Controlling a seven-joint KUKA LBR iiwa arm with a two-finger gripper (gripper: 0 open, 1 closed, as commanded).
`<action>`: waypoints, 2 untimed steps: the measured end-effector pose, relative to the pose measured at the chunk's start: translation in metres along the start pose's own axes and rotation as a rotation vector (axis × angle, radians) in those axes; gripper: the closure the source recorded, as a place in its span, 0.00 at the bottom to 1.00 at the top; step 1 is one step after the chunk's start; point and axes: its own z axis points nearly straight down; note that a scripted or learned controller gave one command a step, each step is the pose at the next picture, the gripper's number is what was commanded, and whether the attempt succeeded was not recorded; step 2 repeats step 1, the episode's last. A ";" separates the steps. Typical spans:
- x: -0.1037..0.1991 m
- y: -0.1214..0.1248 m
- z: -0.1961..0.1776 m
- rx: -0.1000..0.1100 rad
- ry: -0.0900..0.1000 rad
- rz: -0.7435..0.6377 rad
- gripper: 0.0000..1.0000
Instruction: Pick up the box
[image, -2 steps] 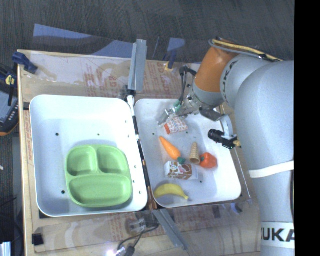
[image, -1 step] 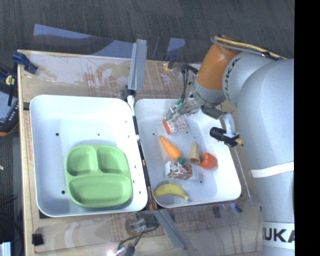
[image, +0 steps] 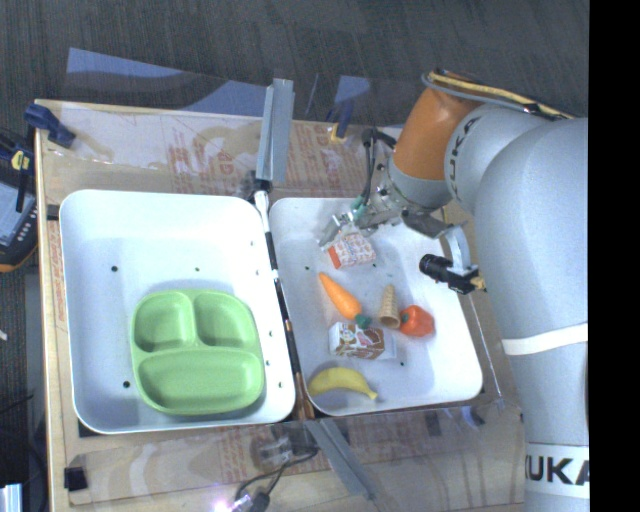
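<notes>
Wooden tabletop (image: 150, 150), two bins; gripper (image: 345, 225) low over upper box (image: 352, 250) in right bin (image: 450, 370), positioned for grasp; finger opening unclear.

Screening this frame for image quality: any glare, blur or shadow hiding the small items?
Camera view: even soft light; the right bin slightly washed out; the end effector small and blurry above a box; print on the second box unreadable; carrot and banana clear.
</notes>
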 end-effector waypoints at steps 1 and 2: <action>0.013 0.001 0.023 0.004 0.003 -0.016 0.00; 0.013 0.001 0.023 0.004 0.003 -0.016 0.00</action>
